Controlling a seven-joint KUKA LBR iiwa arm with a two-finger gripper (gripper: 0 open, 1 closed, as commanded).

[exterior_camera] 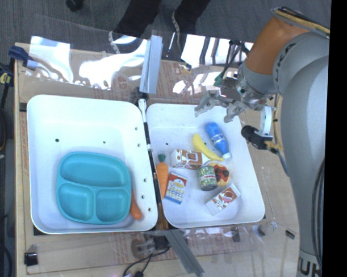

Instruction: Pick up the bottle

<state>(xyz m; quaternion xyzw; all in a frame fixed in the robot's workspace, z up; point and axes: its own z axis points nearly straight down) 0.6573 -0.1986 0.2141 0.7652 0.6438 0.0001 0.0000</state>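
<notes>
Low in frame sits the carton (223,199); upper right, my claw (219,108) hangs spread wide above the bottle (217,138), gripping nothing.

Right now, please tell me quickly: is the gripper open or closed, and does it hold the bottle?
Gripper: open, fingers spread, holding nothing; it hangs above the far edge of the right bin, apart from the blue bottle.

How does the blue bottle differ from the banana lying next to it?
The bottle is blue with a white cap; the banana is yellow. The bottle is straight and thicker; the banana is curved and slimmer. The bottle lies nearer the gripper; the banana lies nearer the cartons. Both lie flat in the right bin, side by side, slanting alike.
</notes>
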